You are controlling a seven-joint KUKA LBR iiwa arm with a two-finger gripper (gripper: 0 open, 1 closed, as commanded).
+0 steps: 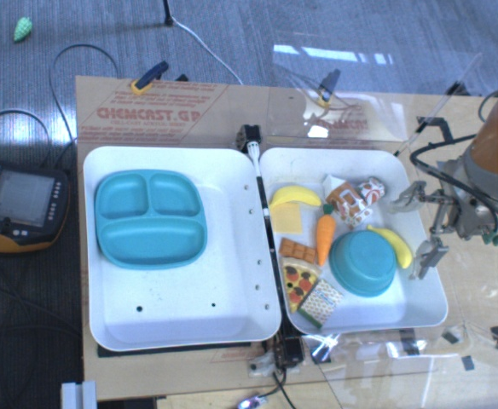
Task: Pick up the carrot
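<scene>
Left bin [232,254]: a shallow white tray on the desk [147,113]; it holds a blue plate [150,218] with three compartments, lying flat toward the bin's left side.

Right bin [424,309]: a second white tray, touching the left bin along the middle seam; it is crowded with toy food.

Carrot [325,235]: orange with a green top, lying near the middle of the right bin, its thick end toward the far wall and its tip toward the near wall.

Carrot's neighbours: a cheese slice [287,219] just to its left, a blue bowl [364,262] touching or nearly touching its right side, a waffle [298,251] at its lower left, a bread-like packet [356,198] above it.

Other contents: one banana [294,196] at the far left of the bin, a second banana [395,245] against the bowl's right rim, a pizza slice [297,284] and a green sandwich [321,304] near the front wall.

My jaws [428,224]: spread open and empty, held over the right rim of the right bin, well apart from the carrot.

In the way: the bowl and the second banana lie between my jaws and the carrot.

Surroundings: a pendant [19,207] on the floor left of the desk, with cables looping round it; a small green object [23,29] on the floor at far left.
</scene>
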